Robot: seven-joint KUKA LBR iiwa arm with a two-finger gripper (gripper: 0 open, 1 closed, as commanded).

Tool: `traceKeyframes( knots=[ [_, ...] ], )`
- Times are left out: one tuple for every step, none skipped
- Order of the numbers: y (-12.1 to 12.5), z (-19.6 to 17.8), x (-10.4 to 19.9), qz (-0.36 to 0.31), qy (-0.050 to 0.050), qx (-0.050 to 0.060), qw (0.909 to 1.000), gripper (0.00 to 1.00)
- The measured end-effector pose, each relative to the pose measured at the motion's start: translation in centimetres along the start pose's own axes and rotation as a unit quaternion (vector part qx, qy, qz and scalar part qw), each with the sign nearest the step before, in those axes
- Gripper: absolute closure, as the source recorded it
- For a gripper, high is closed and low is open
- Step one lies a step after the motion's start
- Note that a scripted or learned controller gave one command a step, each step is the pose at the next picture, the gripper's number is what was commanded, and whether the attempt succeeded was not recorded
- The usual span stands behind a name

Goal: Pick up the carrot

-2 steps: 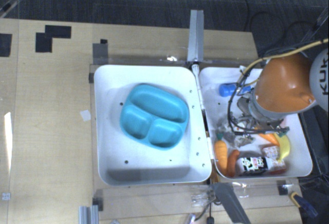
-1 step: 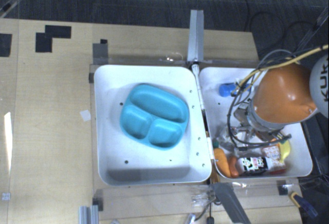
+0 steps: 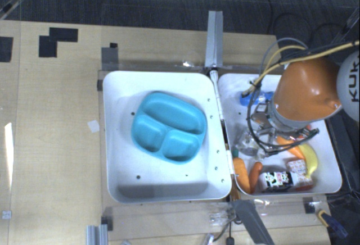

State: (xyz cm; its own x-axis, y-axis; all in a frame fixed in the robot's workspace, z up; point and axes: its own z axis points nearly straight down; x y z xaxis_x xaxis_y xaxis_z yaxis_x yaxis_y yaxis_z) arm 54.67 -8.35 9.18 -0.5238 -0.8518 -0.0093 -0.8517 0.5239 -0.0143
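Observation:
The carrot, an orange tapered piece, lies at the near-left corner of the right bin, next to a redder sausage-shaped item. My gripper hangs down into the middle of the right bin, just beyond and to the right of the carrot. The orange wrist band and a tangle of cables cover most of it. Nothing shows whether it holds anything.
The left bin holds a blue divided tray. In the right bin there are also a banana, a black-and-white carton, a red packet, an orange item under the wrist, and a blue object at the back.

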Motion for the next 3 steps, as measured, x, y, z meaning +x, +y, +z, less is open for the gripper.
traceKeyframes(
  knots=[
    [0.3,-9.2,-3.4,0.176,0.003,-0.005,0.9843,1.0],
    [0.3,-9.2,-3.4,0.177,0.003,-0.005,0.9842,0.0],
    [-0.2,-0.3,0.4,0.129,0.003,-0.005,0.9916,0.0]
  ],
)
